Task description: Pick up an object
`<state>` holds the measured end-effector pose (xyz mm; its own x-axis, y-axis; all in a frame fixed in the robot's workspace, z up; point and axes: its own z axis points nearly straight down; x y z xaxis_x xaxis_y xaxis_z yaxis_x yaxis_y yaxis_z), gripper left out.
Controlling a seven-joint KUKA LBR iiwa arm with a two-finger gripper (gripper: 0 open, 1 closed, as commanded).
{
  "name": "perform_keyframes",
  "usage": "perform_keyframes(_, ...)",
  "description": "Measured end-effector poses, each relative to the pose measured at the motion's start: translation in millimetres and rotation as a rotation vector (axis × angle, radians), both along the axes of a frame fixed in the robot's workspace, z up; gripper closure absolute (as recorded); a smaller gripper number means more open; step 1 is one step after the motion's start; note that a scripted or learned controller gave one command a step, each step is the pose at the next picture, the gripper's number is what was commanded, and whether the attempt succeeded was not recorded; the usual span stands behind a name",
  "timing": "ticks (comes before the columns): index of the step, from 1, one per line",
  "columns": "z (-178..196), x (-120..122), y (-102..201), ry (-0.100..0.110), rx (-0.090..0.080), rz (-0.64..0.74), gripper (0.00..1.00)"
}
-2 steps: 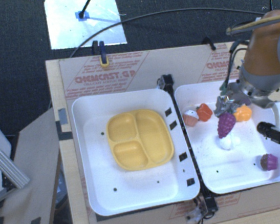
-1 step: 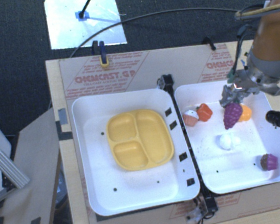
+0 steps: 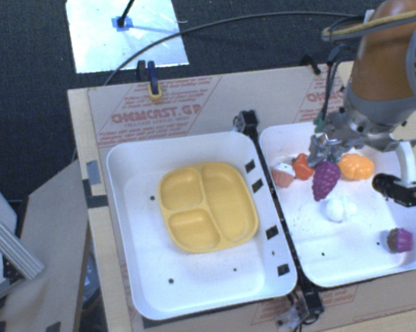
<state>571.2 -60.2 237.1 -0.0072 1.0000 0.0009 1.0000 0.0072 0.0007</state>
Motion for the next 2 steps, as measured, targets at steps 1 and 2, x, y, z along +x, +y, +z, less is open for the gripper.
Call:
perform_keyframes(1, -3.6, -13.7, 62.3, 0.001, 0.002, 0.003, 1.0)
perform_keyframes(2, -12.0, -14.1, 108.8, 0.0, 0.0, 0.001, 1.0)
